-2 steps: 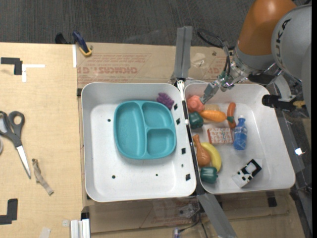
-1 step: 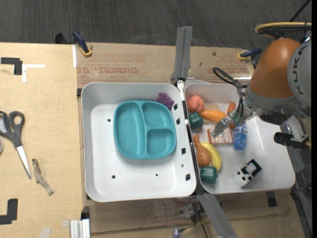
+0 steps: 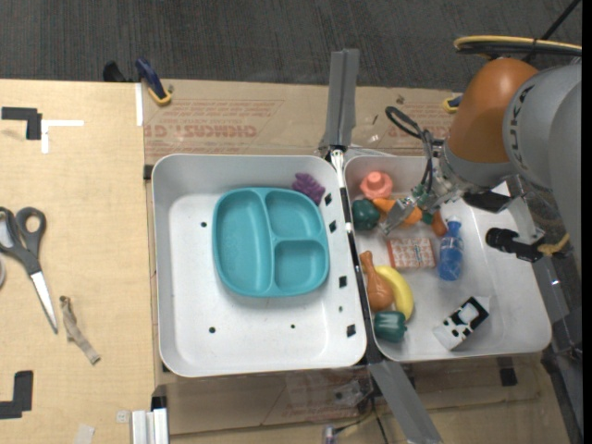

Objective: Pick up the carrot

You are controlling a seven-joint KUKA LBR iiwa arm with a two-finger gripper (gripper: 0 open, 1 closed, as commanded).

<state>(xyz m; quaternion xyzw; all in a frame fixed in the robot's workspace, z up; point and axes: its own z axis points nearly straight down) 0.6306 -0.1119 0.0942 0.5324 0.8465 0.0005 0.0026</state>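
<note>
Grey rounded arm (image 3: 555,118) with orange band, black cable looping beside it.

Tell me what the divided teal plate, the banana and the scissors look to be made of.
Divided teal plate: probably moulded plastic, one even colour with a soft sheen and rounded dividers.
Banana: looks like toy plastic, uniformly bright yellow and smooth, though too small to be sure.
Scissors: pale metal-looking blades, with grey handle loops that seem to be plastic or coated.

A teal divided plate (image 3: 272,242) sits in the left bin (image 3: 176,340) beside purple grapes (image 3: 310,187), a banana (image 3: 399,288) lies in the right bin (image 3: 518,336), and scissors (image 3: 30,252) rest on the bench (image 3: 74,192).
</note>
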